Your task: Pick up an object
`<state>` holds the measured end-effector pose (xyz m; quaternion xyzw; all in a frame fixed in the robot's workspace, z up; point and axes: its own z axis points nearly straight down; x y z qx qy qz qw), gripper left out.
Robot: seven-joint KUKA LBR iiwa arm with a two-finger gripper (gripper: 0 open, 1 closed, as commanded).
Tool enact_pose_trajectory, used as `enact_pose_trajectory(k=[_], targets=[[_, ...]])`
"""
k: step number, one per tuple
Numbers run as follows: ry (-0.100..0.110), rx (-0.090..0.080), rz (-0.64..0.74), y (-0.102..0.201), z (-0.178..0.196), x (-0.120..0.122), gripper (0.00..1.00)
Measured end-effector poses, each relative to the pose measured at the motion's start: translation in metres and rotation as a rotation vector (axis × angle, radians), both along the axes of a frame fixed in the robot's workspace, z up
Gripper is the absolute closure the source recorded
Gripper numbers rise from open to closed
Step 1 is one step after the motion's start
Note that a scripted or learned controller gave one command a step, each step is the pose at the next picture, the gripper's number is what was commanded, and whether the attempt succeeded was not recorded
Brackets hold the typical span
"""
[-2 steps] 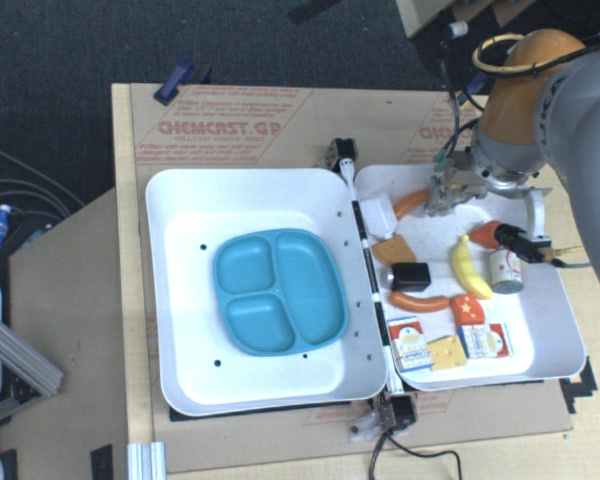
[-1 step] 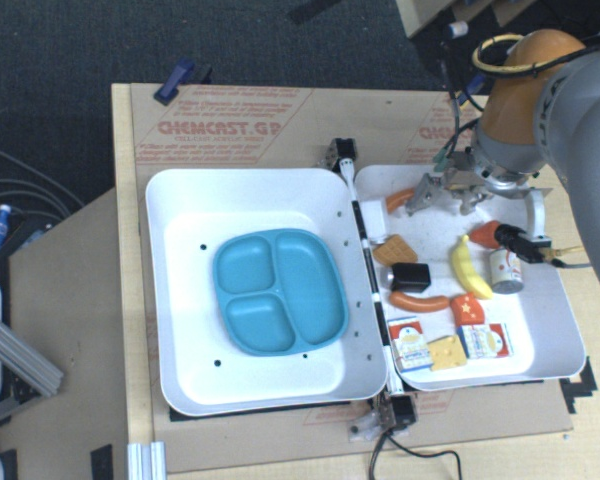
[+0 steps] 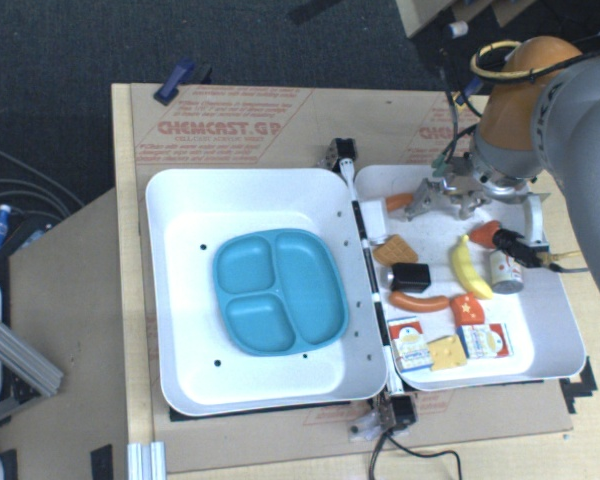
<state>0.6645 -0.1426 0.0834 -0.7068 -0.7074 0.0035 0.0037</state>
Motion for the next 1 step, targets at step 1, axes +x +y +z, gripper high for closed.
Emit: enact_pose_trajectory(k=[1], targets=[[-0.005,-0.001,0.001,0.0005,0.0111,0.0015,1.00]])
